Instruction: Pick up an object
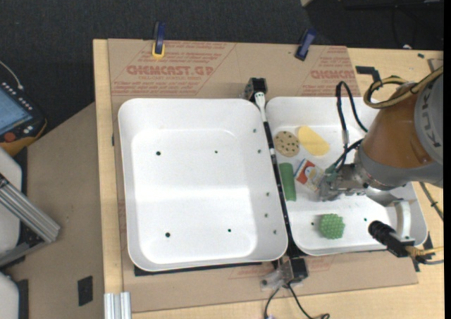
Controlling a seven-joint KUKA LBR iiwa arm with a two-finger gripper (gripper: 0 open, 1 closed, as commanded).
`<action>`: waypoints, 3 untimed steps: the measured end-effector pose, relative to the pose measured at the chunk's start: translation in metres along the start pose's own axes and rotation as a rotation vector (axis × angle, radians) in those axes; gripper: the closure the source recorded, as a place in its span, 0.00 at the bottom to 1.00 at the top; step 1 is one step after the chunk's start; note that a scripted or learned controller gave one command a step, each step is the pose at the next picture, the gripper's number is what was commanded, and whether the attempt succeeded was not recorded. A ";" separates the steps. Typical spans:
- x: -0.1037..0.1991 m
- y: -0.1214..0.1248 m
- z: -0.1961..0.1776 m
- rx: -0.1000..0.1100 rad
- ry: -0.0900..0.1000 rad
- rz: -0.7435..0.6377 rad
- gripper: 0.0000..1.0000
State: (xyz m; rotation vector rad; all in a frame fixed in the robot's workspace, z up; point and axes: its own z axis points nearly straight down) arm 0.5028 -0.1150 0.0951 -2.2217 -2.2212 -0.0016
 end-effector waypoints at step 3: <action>0.142 0.142 -0.289 -0.017 -0.001 -0.007 1.00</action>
